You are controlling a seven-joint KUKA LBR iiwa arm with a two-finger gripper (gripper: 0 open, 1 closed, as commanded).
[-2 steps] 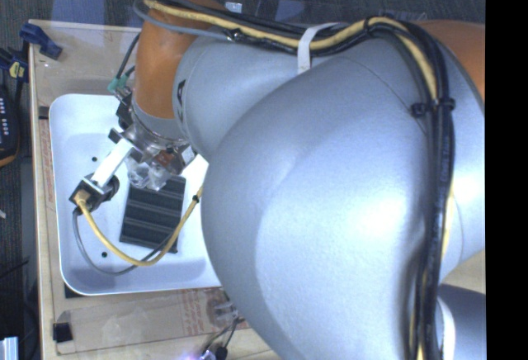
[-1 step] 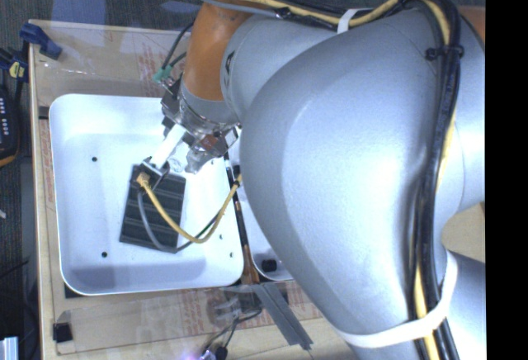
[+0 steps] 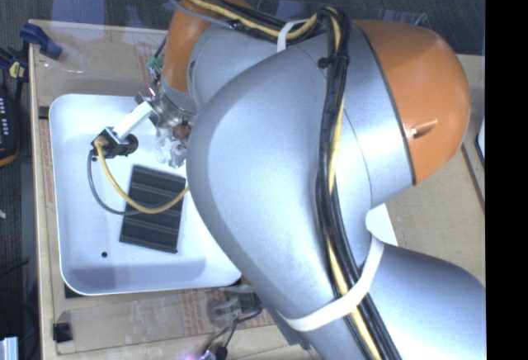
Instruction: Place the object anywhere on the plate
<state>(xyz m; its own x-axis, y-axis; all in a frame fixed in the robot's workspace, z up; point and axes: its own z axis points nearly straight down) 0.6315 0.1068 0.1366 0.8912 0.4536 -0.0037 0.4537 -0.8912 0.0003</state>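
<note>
A dark ribbed rectangular object (image 3: pixel 153 208) lies flat in the left white bin (image 3: pixel 70 185), near its middle. My gripper (image 3: pixel 173 145) hangs just above and beyond the object's far edge, at the end of the grey arm (image 3: pixel 313 185) with the orange band. The arm's bulk covers the right part of this bin and everything to its right. A yellow cable (image 3: pixel 124 197) loops from the wrist over the bin floor next to the object.
The bin's left and near walls stand close to the object. A small dark speck (image 3: pixel 105 253) lies on the bin floor near the front left. Blue and dark items (image 3: pixel 33 40) sit outside the bench's far left corner.
</note>
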